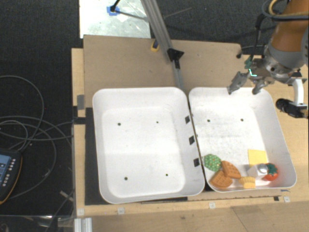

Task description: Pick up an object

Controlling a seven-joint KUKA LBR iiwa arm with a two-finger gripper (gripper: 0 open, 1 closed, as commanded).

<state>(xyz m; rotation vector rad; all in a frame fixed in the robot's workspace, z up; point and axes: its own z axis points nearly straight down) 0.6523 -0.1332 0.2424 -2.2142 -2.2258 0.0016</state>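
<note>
camera view: end effector above right bin rim

Lighting: bright, even, overhead. Two shallow white plastic bins near overexposure; faint grey shading along inner walls. Glare: reflective silver panel, upper left of frame. Shadows: soft and short beneath the small toys, lower right. Dark carpet at left underexposed. Focus: moderate; fine detail soft throughout.
</note>
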